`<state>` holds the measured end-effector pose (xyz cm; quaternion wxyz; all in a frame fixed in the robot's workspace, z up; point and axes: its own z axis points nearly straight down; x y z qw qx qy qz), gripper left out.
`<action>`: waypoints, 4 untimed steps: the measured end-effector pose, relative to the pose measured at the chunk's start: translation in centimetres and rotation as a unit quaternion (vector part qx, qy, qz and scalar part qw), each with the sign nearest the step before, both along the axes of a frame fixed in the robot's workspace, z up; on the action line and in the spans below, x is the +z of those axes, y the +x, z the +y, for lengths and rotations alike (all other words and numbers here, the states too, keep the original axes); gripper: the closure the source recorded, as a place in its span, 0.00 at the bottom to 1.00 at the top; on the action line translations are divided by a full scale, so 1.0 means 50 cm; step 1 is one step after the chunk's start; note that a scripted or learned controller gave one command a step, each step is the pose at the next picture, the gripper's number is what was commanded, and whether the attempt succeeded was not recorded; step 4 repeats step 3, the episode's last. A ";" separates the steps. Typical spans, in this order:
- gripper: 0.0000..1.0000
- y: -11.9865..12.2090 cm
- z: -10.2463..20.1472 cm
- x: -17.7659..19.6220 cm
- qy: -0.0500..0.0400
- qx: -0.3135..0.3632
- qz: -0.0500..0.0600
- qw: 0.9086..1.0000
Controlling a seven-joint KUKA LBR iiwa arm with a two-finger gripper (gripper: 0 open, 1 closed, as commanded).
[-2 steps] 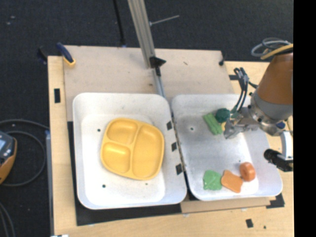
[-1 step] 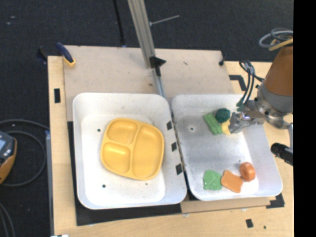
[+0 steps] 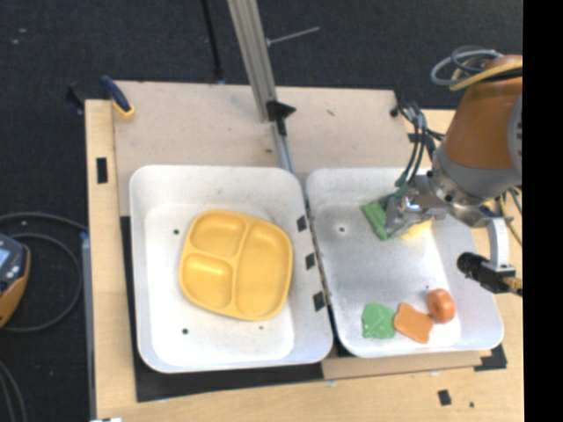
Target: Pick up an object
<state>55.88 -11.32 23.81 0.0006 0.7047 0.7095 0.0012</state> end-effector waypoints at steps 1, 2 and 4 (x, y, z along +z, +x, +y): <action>1.00 0.005 0.111 0.020 0.000 0.001 -0.001 1.000; 1.00 0.021 0.224 0.038 0.000 0.001 0.000 1.000; 1.00 0.032 0.327 0.008 0.000 0.000 0.002 1.000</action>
